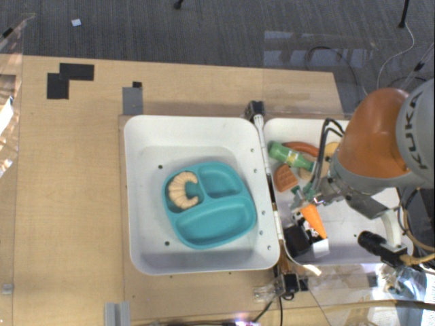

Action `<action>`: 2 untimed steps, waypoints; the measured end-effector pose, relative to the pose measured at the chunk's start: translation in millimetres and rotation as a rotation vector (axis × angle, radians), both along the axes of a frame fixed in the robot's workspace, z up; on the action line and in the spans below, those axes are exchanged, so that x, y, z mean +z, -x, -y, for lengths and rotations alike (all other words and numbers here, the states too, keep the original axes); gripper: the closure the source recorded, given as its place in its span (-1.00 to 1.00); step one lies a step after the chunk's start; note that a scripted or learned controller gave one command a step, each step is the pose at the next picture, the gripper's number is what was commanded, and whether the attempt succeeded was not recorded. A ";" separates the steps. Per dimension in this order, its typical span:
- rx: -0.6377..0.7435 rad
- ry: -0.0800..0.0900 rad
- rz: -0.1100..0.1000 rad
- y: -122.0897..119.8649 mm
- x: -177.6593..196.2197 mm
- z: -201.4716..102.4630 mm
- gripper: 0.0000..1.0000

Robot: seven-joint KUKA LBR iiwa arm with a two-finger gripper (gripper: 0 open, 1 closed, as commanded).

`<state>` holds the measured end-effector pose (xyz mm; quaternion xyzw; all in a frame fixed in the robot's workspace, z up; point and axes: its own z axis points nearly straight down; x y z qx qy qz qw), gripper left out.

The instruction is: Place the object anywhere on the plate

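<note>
While the gripper (pixel 307 206) hangs over the right bin (pixel 353 246), fingers clamped on a carrot (pixel 313 219), the plate (pixel 217 216) sits in the left bin (pixel 146 182), a croissant (pixel 181 189) on it.

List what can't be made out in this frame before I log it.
- End effector: the arm's wrist covers it from above, so its grip on the carrot is unreadable.
- Right bin: the orange band hides much of its contents.
- Items by the green bottle: partly covered, identity unclear.
- Croissant on the plate: clear.
</note>
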<state>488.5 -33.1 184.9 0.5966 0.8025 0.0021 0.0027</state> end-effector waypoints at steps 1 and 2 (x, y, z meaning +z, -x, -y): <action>-0.352 -0.004 -0.005 -14.0 -0.6 -79.0 1.00; -0.354 -0.003 -0.004 -14.2 -0.3 -77.2 -1.00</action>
